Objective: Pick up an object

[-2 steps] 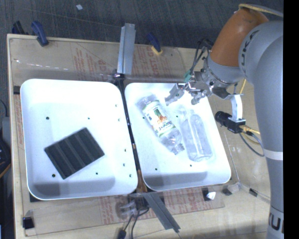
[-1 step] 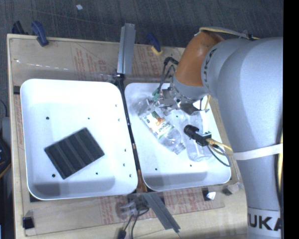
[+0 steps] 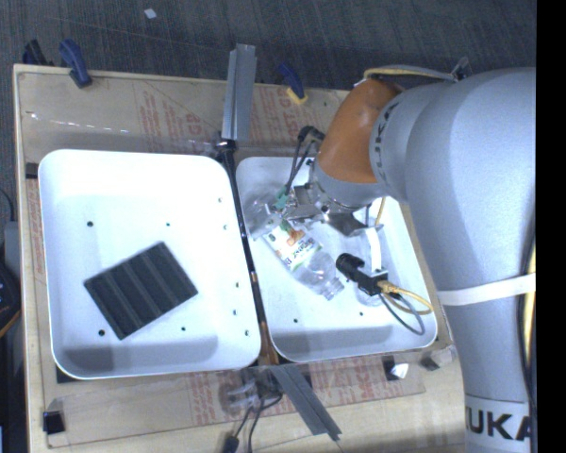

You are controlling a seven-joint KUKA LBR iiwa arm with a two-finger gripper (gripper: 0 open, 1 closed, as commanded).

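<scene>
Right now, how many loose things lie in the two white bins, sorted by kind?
Flat black ribbed rectangular pad, left bin: 1
Clear crinkled plastic packet with an orange-and-white label, right bin: 1
Total: 2, not counting the gripper's cables.

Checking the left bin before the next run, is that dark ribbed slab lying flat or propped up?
Lying flat. The dark ribbed slab rests with its broad face up on the floor of the left bin, clear of the walls.

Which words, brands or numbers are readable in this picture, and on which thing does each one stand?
"UKA", cut off by the edge: on the grey robot arm.
Faint red print on the wooden bench board: too blurred.
Label on the clear plastic package: too small.
</scene>
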